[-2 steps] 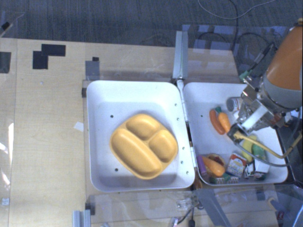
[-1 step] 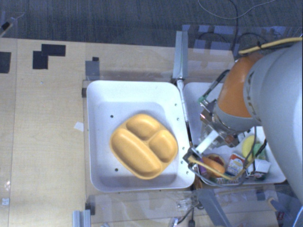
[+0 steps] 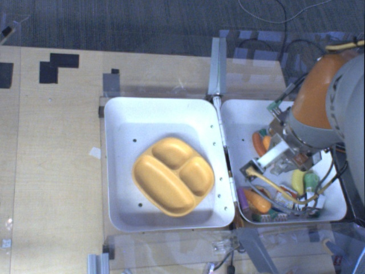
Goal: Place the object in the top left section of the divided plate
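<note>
the yellow divided plate (image 3: 174,176) lies in the left white bin (image 3: 122,124), turned at a slant. the small things to pick from lie in the right bin (image 3: 239,119): an orange piece (image 3: 260,143) near its upper left, a yellow piece (image 3: 297,181) just beside a green piece (image 3: 311,180), and a second orange piece (image 3: 259,201) beside a purple piece (image 3: 244,197) at the lower left. the hand (image 3: 287,163) hangs low over this bin among them; i cannot tell if it is wide or narrow.

Even bright overhead light, soft shadows, slight blur.
</note>
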You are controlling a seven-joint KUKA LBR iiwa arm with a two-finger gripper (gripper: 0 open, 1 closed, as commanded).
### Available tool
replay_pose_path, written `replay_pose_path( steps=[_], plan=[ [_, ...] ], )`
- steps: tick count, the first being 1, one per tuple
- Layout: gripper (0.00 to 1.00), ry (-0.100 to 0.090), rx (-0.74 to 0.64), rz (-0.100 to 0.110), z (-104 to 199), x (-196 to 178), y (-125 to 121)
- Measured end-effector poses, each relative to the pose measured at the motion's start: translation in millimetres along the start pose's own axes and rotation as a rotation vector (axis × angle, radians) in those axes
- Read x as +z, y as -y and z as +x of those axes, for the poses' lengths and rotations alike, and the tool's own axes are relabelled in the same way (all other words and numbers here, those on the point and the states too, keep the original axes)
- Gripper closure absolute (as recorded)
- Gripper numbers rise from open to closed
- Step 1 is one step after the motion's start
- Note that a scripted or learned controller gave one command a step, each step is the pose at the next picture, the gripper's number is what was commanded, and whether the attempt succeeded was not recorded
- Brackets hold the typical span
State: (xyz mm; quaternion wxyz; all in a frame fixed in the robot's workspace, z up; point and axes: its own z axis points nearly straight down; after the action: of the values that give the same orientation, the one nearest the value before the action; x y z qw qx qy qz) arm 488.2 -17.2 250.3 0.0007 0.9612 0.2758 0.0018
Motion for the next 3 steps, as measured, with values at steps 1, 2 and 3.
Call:
replay_pose_path(
  steps=[1,2,3],
  plan=[
    [1.00,0.004,0.056,0.004,46,67,76],
    [1.00,-0.002,0.078,0.002,89,-15,140],
    [1.00,0.004,0.067,0.003,70,39,115]
  ],
)
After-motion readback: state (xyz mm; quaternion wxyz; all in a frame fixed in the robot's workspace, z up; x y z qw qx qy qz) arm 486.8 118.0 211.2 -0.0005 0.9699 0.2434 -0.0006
